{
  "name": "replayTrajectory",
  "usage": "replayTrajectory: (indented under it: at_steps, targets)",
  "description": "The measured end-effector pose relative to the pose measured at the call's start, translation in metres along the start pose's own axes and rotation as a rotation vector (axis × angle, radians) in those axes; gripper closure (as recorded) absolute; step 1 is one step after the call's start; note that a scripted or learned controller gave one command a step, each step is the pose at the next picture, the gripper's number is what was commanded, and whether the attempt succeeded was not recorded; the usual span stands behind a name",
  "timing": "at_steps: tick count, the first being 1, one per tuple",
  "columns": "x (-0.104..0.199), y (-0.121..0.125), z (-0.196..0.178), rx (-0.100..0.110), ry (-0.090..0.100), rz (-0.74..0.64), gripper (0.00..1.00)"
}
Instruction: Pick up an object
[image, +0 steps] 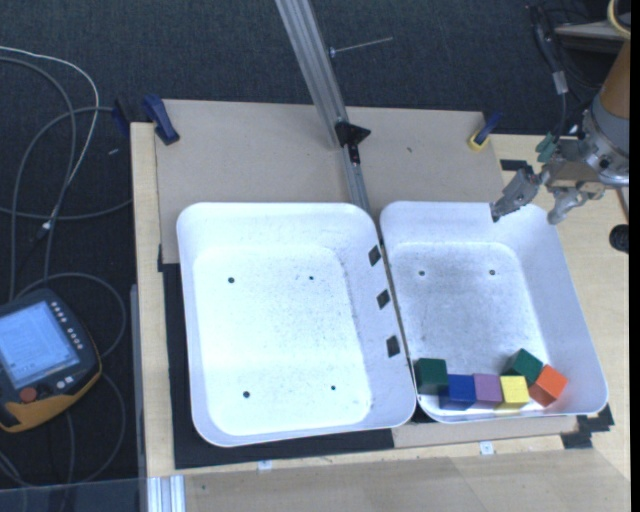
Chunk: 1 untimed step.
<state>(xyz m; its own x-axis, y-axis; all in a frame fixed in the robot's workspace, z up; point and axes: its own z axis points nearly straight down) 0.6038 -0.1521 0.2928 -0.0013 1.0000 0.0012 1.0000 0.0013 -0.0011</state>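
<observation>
Several small blocks lie in a row along the near edge of the right bin (560, 290): a dark green block (431, 374), a blue block (461, 389), a purple block (487, 387), a yellow block (514, 389), another green block (525, 364) and an orange block (548, 384). My gripper (532, 201) hangs above the far right corner of that bin, well away from the blocks. Its two fingers are spread apart with nothing between them.
The left bin (200, 230) lies beside the right one, joined by black clips (382, 298). A metal rail (322, 80) slants in from the top. Blue clamps (160, 118) hold the board. A teach pendant (40, 350) and cables lie at the left.
</observation>
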Motion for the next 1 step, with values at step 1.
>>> replayTrajectory:
  at_steps: [1]
  targets:
    - [0.0535, 0.0024, 0.1226, 0.009, 0.002, -0.002, 0.00]
